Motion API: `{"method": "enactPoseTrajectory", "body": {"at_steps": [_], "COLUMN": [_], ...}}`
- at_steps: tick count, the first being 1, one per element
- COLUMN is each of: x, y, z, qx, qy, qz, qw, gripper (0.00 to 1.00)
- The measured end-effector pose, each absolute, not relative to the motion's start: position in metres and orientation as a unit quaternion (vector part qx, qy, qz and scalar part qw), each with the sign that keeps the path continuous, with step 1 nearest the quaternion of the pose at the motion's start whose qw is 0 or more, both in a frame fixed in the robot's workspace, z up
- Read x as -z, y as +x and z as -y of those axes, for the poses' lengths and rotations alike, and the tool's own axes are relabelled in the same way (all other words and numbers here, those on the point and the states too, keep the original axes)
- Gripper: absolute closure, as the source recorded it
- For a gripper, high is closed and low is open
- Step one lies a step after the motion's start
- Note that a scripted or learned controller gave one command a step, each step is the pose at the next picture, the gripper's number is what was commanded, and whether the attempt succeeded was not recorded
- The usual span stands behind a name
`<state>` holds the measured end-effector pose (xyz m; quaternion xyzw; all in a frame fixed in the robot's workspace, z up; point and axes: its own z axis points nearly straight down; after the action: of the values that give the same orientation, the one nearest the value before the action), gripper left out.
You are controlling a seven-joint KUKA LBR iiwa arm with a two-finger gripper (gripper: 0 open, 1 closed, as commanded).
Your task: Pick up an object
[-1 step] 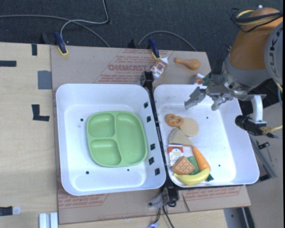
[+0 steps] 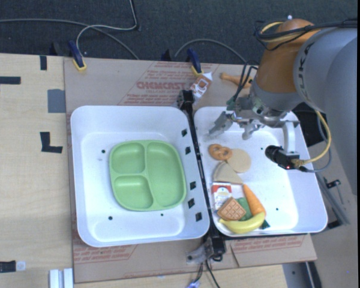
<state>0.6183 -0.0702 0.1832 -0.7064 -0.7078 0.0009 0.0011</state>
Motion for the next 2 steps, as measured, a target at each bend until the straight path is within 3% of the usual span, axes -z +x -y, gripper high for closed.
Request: {"method": "enactPoseTrajectory", "body": {"at_steps": [1,2], "x": [-0.107,-0.091], "y": [0.598,0.586], "z": [0.096,0.106], "qx": [-0.0008,0.0055], "qy": [-0.707,-0.706], "qz": [0.707,0.708], "qw": [0.001,-0.008], "gripper": [0.00,0.00]}}
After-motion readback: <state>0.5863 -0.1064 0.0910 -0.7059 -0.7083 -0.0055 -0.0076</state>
